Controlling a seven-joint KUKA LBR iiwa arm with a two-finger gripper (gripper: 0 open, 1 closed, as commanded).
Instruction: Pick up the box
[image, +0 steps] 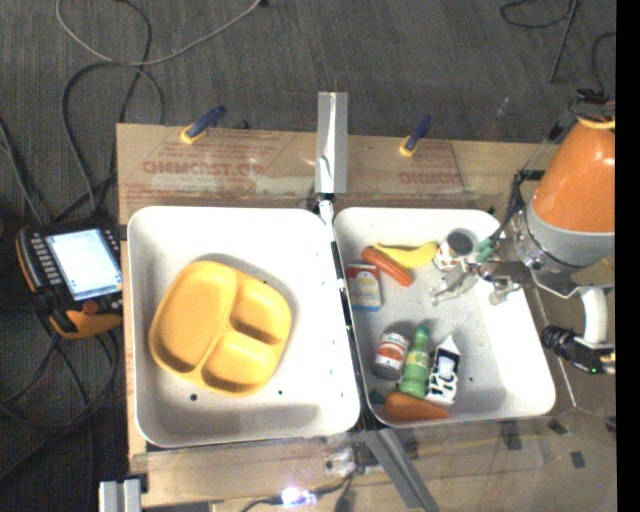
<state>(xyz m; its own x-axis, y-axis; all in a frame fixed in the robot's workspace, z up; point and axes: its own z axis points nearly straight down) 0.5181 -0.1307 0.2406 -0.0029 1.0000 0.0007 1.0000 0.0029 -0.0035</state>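
A small red-and-white box (365, 287) lies flat at the left wall of the right bin (520, 340). A black-and-white carton (446, 370) lies toward that bin's front. My gripper (442, 278) hangs over the upper middle of the right bin, right of the small box and apart from it. Its fingers point left and stand open, with nothing between them. The banana (408, 254) lies just left of the fingertips.
An orange-red sausage-shaped toy (386, 266) lies under the banana. A can (392, 353), a green bottle (415, 360) and a carrot (414, 407) crowd the carton. The left bin (150, 400) holds a yellow divided tray (222, 325). A tablet (80, 262) sits off the bench at left.
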